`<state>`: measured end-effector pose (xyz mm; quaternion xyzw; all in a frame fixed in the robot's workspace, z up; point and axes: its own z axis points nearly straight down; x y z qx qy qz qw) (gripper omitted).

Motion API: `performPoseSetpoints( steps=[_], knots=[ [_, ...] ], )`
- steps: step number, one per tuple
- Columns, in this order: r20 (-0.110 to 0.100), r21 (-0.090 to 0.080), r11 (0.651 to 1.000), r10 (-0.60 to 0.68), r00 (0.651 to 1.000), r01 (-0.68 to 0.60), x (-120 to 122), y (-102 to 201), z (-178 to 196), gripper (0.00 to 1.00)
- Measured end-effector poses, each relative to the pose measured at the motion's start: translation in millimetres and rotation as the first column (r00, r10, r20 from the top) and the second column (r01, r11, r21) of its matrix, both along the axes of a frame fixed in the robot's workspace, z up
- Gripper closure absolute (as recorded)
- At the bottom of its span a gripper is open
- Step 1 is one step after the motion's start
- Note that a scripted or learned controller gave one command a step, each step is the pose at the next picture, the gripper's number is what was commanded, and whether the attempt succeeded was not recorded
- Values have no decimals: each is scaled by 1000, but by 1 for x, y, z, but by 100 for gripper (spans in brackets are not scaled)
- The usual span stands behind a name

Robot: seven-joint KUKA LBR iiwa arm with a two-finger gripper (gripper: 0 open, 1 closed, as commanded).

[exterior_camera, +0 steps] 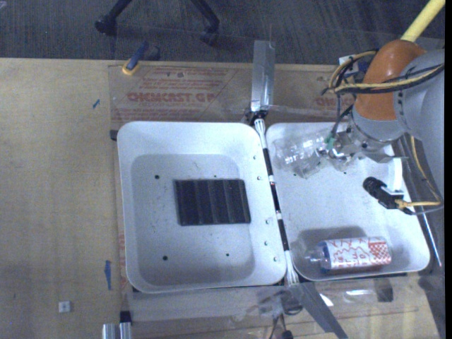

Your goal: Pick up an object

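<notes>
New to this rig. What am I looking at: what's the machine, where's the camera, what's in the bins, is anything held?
It is a single picture, taken by a fixed camera above the bench, looking down at a slant. The machine is a grey robot arm with an orange band, reaching in from the right. Its gripper is the grabbing tool at the tip.

Two shallow white bins sit side by side. The left bin holds a black ribbed rectangular slab. The right bin holds a crumpled clear plastic piece at the back and a red-and-white patterned cylinder lying at the front.

The gripper is low beside the clear plastic. Whether it grips it, I cannot tell.
</notes>
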<state>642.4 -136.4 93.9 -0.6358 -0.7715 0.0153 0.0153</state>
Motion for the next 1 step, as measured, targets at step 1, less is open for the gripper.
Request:
performPoseSetpoints(
  steps=[1],
  knots=[
    [43, 4, 991, -133, 990, 133, -83, 0, 85, 0]
  ],
)
